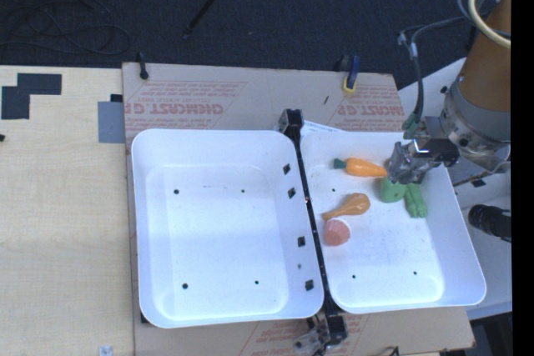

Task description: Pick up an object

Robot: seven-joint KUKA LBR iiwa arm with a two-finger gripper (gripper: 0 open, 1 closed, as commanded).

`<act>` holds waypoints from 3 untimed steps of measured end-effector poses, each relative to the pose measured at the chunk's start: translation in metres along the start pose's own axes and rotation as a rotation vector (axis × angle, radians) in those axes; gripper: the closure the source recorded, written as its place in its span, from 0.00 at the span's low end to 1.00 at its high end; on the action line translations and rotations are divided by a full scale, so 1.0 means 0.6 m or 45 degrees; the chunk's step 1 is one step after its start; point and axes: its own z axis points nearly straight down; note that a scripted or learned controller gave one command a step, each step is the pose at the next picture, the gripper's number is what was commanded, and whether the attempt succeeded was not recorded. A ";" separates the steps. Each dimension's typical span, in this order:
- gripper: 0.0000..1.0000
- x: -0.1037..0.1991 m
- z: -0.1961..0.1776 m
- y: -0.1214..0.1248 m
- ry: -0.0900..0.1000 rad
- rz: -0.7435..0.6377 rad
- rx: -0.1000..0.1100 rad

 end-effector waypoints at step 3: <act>1.00 0.174 -0.035 0.021 -0.001 0.001 0.019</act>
